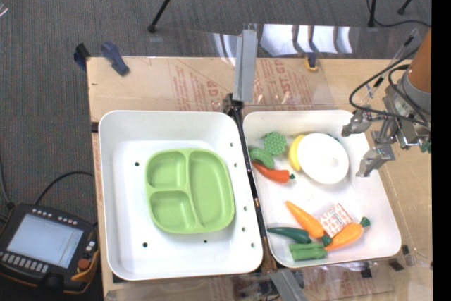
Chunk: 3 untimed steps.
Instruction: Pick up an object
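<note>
An orange band caps the wrist, well above the jaws. Beneath it sits a grey metal wrist block, with thin black cables looping beside it. The gripper is silver-grey, its two fingers angular and metallic

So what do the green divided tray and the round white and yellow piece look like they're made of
Green divided tray: likely moulded plastic, a uniform matte green with soft rounded compartment edges. Round white piece with a yellow rim: probably smooth plastic too, showing a faint sheen, though the look alone leaves that open.
</note>
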Tool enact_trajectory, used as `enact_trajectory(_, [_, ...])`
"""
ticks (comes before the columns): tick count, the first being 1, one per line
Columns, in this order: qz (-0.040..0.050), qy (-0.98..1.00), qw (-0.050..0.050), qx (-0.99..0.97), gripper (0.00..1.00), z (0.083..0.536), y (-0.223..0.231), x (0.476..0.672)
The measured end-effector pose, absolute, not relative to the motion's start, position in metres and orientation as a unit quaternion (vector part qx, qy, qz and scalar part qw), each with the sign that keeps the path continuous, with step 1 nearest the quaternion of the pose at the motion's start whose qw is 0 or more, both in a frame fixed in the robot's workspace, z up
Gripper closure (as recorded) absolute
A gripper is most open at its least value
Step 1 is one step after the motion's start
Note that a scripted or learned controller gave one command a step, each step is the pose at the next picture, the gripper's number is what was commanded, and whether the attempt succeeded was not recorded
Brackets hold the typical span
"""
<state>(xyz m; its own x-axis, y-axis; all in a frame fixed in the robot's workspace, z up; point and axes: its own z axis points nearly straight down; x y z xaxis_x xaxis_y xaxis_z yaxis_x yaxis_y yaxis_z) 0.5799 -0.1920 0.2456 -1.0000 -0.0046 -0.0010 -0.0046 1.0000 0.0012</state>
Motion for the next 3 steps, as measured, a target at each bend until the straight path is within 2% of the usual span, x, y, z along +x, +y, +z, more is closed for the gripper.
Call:
enact_trajectory(1, [-0.0009,0.999,0.004,0.032,0.00,0.093,-0.157,0.544])
enact_trajectory(2, [0.0004,0.996,0.001,0.095,0.00,0.088,-0.165,0.477])
enact_trajectory(3, [0.0017,0.987,0.000,0.158,0.00,0.087,-0.139,0.600])
